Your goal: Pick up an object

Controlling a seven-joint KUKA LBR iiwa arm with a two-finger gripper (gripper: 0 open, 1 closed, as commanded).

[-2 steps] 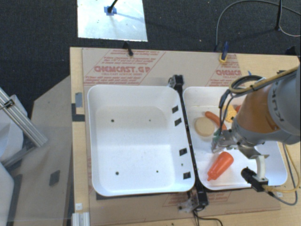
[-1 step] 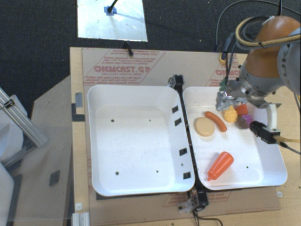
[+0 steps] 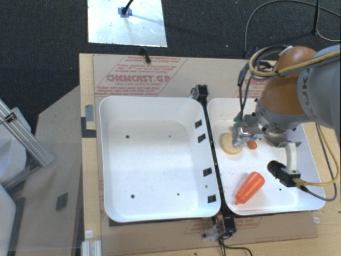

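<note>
My gripper (image 3: 244, 138) is low in the right bin (image 3: 229, 111), at its left middle. Right beside it on the left lies a tan round disc (image 3: 230, 145), partly covered by the gripper. A small orange-red thing (image 3: 252, 145) peeks out at the gripper's right side. Nearer the front of the same bin lies an orange bottle-shaped object (image 3: 249, 187), tilted, apart from the gripper. The arm's body hides the back right of the bin.
The left bin (image 3: 114, 159) stands beside the right one, with a black divider strip (image 3: 209, 148) between them. Both rest on a brown board (image 3: 139, 71). A metal plate (image 3: 126, 15) lies behind the bench.
</note>
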